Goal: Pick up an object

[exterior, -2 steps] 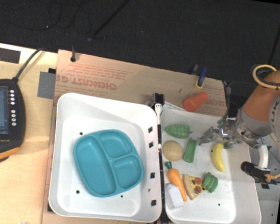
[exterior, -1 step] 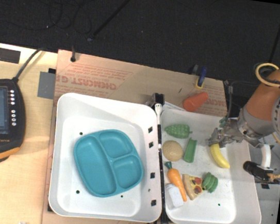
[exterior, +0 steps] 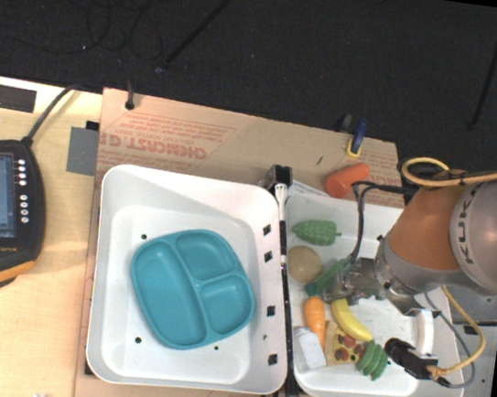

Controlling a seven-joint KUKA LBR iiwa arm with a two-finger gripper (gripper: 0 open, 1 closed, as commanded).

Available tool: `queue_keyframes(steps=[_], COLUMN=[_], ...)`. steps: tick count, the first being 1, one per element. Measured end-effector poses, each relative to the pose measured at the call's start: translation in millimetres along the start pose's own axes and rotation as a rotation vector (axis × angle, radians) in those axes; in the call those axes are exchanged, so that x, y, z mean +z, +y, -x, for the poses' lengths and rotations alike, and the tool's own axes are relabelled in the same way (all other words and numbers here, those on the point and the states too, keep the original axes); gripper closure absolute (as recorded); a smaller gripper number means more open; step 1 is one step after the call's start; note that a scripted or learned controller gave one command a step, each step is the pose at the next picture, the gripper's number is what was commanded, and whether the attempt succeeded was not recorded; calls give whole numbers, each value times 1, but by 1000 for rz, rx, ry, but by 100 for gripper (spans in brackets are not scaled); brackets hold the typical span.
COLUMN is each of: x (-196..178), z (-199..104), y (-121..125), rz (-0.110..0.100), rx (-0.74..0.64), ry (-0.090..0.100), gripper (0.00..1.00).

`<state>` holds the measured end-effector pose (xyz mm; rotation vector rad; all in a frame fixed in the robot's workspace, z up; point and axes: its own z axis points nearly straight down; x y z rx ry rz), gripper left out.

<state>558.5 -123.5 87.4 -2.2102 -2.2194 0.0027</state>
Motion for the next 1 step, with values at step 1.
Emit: queue_keyframes(steps=[1], x=[-106], z=[-61], y=[25], rz=[17], rx=[-3], ry=[-3], gripper=[100])
